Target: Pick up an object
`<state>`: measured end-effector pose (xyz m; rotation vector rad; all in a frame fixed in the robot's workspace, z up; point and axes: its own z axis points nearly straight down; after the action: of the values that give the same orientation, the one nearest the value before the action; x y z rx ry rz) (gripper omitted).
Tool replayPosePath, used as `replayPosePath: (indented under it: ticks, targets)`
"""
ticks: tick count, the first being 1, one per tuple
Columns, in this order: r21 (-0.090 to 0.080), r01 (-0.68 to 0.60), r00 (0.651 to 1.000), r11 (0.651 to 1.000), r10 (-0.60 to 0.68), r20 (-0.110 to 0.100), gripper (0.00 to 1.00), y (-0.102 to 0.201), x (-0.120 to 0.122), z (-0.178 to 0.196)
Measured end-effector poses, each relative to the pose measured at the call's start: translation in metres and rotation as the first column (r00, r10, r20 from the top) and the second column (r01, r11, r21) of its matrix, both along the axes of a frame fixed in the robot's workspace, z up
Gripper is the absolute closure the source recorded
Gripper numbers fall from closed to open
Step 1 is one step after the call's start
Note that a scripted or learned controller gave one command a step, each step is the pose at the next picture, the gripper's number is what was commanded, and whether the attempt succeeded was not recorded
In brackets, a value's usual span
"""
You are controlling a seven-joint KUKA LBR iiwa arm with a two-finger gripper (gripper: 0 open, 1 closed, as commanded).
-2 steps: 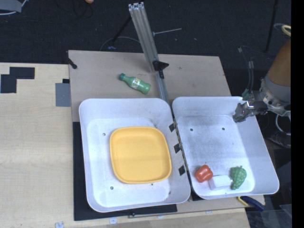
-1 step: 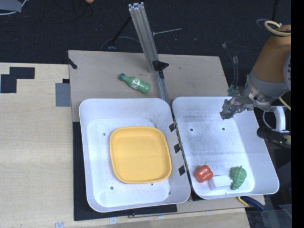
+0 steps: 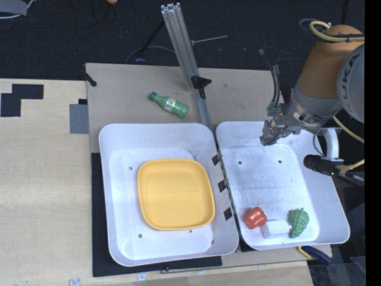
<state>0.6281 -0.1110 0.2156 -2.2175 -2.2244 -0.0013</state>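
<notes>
Red, white and green items cluster at the near edge of the right bin (image 3: pixel 309 177): a red pepper (image 3: pixel 255 217), a small white block (image 3: pixel 275 227) touching it, and a green broccoli-like piece (image 3: pixel 298 221) just beside that. The claw (image 3: pixel 271 134) hangs over the bin's far-left corner, well apart from them, with nothing visible in it; whether it is released or clenched I cannot tell. Any pick means travelling along the bin toward its near edge. A yellow plate (image 3: pixel 175 193) fills the left bin (image 3: pixel 113 159); a green bottle (image 3: pixel 169 105) lies on the surface (image 3: pixel 238 94) beyond.

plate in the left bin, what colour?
Yellow. The plate lies flat in the left bin, clearest in the camera view.
</notes>
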Motion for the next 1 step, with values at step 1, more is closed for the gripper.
replayPosePath:
  ticks: [1]
  targets:
    - [0.0,-0.001,1.0,1.0,0.001,0.0,1.0,0.0606,0.0079,0.0035]
